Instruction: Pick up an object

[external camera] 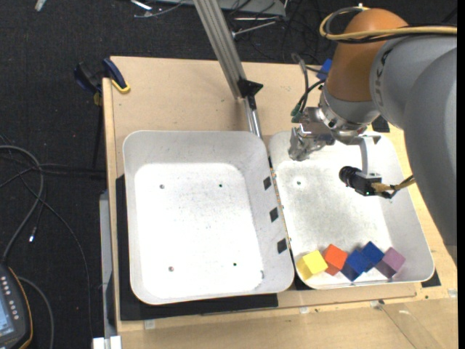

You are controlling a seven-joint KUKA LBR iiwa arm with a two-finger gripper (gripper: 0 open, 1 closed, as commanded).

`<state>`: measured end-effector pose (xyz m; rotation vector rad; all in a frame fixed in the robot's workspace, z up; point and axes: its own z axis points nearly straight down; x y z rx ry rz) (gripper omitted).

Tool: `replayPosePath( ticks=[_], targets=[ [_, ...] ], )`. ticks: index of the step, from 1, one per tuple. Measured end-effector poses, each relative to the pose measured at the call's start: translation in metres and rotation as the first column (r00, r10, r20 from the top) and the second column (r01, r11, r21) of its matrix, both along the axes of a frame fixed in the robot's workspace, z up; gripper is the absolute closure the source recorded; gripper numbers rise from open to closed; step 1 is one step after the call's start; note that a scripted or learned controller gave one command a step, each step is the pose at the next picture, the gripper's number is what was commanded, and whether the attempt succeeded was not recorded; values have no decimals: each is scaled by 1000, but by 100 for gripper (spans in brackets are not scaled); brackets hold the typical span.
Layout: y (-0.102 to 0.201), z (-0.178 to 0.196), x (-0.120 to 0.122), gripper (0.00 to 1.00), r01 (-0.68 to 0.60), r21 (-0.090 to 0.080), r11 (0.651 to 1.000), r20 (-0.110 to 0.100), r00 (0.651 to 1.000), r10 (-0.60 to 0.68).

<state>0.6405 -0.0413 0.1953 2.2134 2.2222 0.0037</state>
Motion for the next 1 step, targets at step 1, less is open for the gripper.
replayPosePath(
  ticks=[1],
  targets=[
    [87, 30, -57, 100, -7, 6, 1000, -6, 1000, 7]
  ],
)
